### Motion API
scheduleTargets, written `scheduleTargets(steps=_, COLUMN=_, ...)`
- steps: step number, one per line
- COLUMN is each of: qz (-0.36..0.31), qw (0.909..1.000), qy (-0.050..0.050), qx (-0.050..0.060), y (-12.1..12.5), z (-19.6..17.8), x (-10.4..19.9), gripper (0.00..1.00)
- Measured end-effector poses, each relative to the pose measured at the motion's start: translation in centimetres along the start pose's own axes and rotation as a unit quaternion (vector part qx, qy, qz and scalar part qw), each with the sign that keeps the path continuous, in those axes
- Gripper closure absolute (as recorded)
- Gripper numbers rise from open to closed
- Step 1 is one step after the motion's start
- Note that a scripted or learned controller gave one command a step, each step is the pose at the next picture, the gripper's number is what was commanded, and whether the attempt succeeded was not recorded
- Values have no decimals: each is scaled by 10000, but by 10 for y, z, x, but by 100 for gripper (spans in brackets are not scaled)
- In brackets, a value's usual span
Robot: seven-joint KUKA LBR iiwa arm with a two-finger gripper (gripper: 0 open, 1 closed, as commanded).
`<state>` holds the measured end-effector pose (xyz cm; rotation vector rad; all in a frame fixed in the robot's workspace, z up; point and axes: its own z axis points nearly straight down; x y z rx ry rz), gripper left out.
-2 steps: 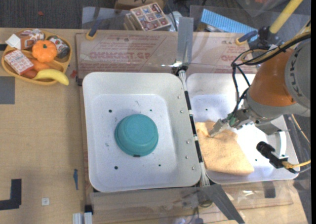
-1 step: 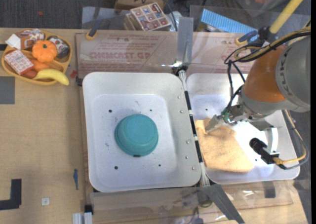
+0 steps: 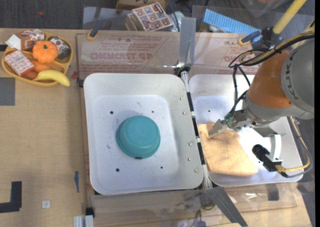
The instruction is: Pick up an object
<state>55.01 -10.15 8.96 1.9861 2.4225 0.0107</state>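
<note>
Far up and left of the round teal plastic bowl point(image 3: 138, 136), on the wooden bench top point(image 3: 40, 146), sits a shallow yellow dish point(image 3: 20, 77). It contains a small orange pumpkin point(image 3: 45, 52), a yellow banana point(image 3: 52, 76) and a small printed carton point(image 3: 19, 62), along with other small items too indistinct to identify.

The bowl itself rests upside down near the middle of the left shallow white bin point(image 3: 100, 91) and is the only object in that bin. Nothing lies over it.

Behind the bowl, a flat printed cardboard sheet point(image 3: 125, 53) lies along the far edge of both bins. Farther back is a patterned box point(image 3: 148, 16), and up and right of the bowl a blue ribbed panel point(image 3: 227, 21).

To the right of the bowl, past the shared rim, the right shallow white bin point(image 3: 215, 98) holds a rumpled tan cloth point(image 3: 227, 158) in its near half, lying against the wall closest to the bowl.

The gripper point(image 3: 220, 127) is low at the far left corner of this cloth, at or on its surface. Whether it is apart or closed cannot be determined, and no hold on the cloth can be confirmed.

The grey arm point(image 3: 295, 81), with its orange band point(image 3: 267, 86), covers the far right portion of that bin.
</note>
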Motion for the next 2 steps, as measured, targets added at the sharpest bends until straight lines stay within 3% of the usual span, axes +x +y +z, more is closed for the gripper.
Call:
scheduleTargets(steps=1, qz=3, qw=10000, qy=3, qx=-13, y=1, z=-10, x=0, gripper=100)
scheduleTargets(steps=2, qz=4, qw=10000, qy=2, qx=-13, y=1, z=-10, x=-1, gripper=0)
